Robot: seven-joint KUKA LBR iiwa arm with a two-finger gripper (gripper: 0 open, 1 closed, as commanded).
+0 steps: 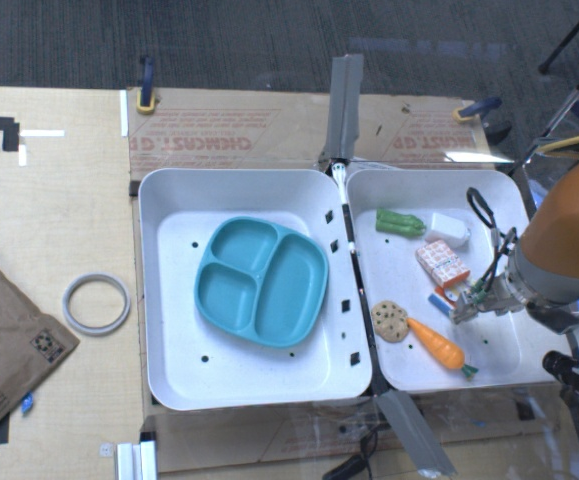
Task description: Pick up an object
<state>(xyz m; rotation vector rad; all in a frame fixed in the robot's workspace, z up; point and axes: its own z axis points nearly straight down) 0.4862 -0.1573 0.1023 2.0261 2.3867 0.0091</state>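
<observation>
From where I stood, the gripper (466,306) hung low in the right bin (499,363), just beside the red-and-white carton (441,264) and the carrot (437,341). I couldn't tell how its jaws stood. A straight drop onto the carrot looked wisest; the bin's near wall left some room.

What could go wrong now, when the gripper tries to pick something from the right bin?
The gripper sits low among crowded things: the carrot, the red box and a blue item lie close together. It may catch two things or push one aside. The carrot is round and could slip away.
</observation>
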